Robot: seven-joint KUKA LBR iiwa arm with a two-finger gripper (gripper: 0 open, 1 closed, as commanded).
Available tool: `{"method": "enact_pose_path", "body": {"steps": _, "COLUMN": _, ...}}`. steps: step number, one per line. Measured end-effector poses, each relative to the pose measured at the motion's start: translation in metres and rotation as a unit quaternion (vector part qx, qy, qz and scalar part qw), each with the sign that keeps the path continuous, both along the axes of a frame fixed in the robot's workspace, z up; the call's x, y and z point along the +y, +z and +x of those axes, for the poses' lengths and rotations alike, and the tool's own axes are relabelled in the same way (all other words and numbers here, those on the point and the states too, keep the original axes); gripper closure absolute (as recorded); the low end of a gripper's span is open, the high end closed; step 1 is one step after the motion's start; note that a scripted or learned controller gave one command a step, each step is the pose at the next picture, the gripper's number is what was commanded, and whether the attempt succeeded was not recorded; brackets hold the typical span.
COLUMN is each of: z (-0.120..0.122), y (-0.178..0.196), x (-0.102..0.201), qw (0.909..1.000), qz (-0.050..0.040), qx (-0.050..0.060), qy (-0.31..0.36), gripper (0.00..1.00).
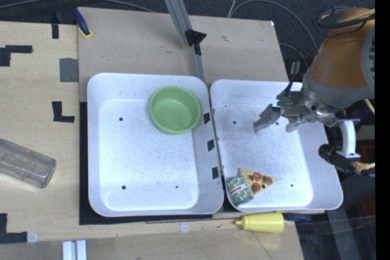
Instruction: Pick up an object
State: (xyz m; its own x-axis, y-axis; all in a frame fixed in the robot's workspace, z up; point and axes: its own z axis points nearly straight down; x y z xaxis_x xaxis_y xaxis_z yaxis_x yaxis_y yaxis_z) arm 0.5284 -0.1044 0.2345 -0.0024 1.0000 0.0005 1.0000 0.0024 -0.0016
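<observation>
On the worktop a yellow bottle [263, 222] lies nearest, then the pizza toy [250, 184] in the right bin [317, 192], above which the gripper [281, 120] hangs open and empty, so the reach needs descent toward it.

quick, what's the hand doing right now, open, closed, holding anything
Hand: open, holding nothing, over the right bin, apart from the pizza slice toy.

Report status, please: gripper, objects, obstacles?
Gripper open, empty, over right bin. Pizza slice toy at that bin's near-left corner. Green bowl in left bin.
</observation>
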Motion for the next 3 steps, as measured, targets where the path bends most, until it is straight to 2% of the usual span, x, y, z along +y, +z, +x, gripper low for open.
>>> {"method": "enact_pose_path", "body": {"steps": 1, "z": 0.0, "y": 0.0, "x": 0.0, "qw": 1.0, "qz": -0.0001, "qx": 0.0, "qy": 0.0, "gripper": 0.0}}
{"method": "enact_pose_path", "body": {"steps": 3, "z": -0.007, "y": -0.114, "x": -0.005, "qw": 1.0, "qz": 0.0003, "qx": 0.003, "qy": -0.001, "gripper": 0.0}}
